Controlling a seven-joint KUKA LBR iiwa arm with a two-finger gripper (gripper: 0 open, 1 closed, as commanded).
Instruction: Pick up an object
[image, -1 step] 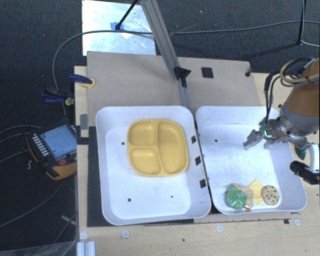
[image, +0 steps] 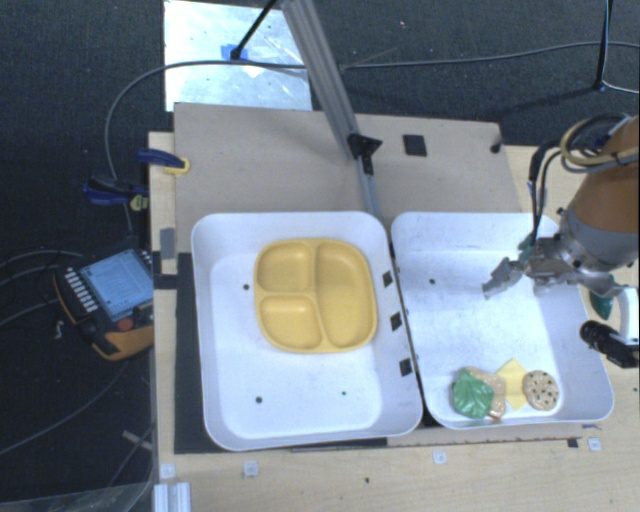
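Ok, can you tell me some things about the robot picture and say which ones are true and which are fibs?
1. The yellow plate sits in the left bin. True.
2. The cookie is on the yellow plate. False: it lies in the right bin, near the front.
3. The gripper is over the right bin. True.
4. The green leaf is between the gripper's fingers. False: it lies on the bin floor, apart from the gripper.

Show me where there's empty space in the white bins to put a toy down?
Left bin: the bare strip between the yellow divided plate and the near rim. Right bin: the open middle floor, between the claw and the food. Crowded: the right bin's near corner, where green leaf, cheese slice and cookie cluster.
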